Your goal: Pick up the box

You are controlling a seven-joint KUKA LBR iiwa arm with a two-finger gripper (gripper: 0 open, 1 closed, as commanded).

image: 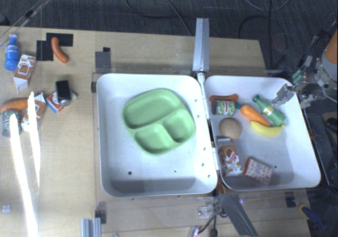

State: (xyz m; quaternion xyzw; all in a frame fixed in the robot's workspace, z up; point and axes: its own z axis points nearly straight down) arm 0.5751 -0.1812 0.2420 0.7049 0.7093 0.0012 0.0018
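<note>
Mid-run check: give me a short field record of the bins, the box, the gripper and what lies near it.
left bin: holds a green divided plate
right bin: holds toy food items
box: lying flat near the right bin's front edge, untouched
beside box: carton to its left
gripper: over the right bin's far right part, next to the green bottle
near gripper: carrot, banana
task state: box not yet picked up

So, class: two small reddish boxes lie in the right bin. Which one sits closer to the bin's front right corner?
The flat reddish box, lying tilted near the front wall. The other box lies to its left, beside the divider, below the brown ball.
</note>
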